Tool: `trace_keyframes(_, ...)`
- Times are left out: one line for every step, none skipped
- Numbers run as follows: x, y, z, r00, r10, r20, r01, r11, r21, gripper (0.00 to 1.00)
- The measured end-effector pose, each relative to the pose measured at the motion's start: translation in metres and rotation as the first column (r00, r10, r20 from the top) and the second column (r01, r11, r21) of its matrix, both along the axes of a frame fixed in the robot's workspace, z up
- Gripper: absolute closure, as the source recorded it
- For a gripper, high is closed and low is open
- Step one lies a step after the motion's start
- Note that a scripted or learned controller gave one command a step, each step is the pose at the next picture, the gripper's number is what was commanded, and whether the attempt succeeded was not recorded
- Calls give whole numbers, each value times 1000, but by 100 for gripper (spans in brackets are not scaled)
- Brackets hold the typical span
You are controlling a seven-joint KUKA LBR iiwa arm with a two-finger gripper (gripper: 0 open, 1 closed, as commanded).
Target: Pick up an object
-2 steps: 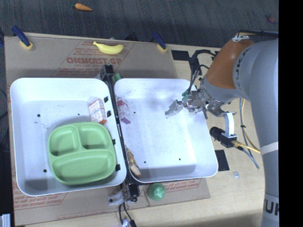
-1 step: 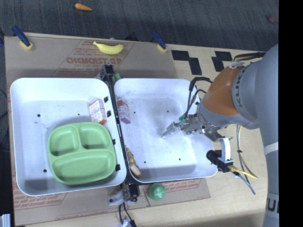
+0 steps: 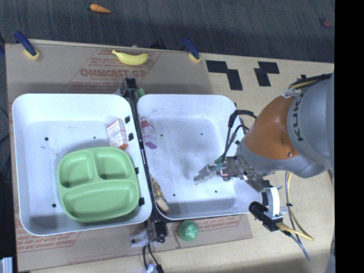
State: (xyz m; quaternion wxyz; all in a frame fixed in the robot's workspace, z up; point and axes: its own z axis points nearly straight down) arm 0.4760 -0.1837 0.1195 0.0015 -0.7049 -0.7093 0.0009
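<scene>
- The bench (image 3: 227,73) is covered with brown cardboard printed in red, with black block shapes near its far right corner
- Blue clips (image 3: 26,44) pin the cardboard at the far left corner and midway along the far edge (image 3: 191,48)
- Beyond the far edge lies dark carpet (image 3: 170,10), with a small orange thing (image 3: 100,8) on it
- A yellow banana (image 3: 130,56) lies on the cardboard at the far edge, behind the bins
- Two white bins sit side by side, touching along their inner walls: left bin (image 3: 28,152), right bin (image 3: 187,104)
- In the left bin a green tray (image 3: 99,182) with three compartments fills the near half; a small red and white packet (image 3: 117,133) lies just behind it, near the inner wall
- In the right bin a clear wrapper with red print (image 3: 147,133) rests against the left wall; a tan thing (image 3: 158,198) lies in the near left corner
- A green ball (image 3: 188,230) sits on the cardboard just outside the right bin's near edge
- The arm (image 3: 284,135) reaches in from the right, its orange band above the right bin's right wall, cables looping round the wrist
- The gripper (image 3: 200,176) points left and down, low over the right bin's floor near the near right part
- Its jaws look narrow, tips close together, and nothing shows between them
- The wrapper and the tan thing are well apart from the tips
</scene>
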Motion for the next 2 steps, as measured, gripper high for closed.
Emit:
trace_keyframes(48, -27, -28, 1000, 0, 2, 0, 1000, 0, 0)
trace_keyframes(48, -27, -18, 1000, 6, 0, -6, 1000, -1, 100)
